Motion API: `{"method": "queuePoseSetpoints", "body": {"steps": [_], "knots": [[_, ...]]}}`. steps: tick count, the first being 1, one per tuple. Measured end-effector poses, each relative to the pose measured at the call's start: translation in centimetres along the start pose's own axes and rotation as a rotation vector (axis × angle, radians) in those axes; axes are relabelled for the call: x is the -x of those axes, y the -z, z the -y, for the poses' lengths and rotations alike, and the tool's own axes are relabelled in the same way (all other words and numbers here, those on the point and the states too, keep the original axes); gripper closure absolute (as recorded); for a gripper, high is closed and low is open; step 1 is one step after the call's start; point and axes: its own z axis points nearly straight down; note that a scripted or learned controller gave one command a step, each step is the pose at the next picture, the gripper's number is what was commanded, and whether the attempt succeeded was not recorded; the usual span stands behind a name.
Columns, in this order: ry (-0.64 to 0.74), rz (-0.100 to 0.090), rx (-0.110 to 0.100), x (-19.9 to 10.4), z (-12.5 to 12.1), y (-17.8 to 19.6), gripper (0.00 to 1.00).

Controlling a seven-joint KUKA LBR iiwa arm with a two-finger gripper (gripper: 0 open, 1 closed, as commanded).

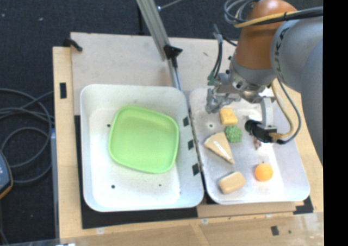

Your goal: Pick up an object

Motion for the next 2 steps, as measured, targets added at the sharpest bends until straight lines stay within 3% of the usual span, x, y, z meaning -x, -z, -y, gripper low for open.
{"method": "queuePoseSetpoints", "body": {"steps": [1,2], "knots": [[0.001,0.000,0.000,-5.4,0.7,1.4,1.00],[0.000,0.001,-0.002,-10.5,0.5,0.5,1.00]]}}
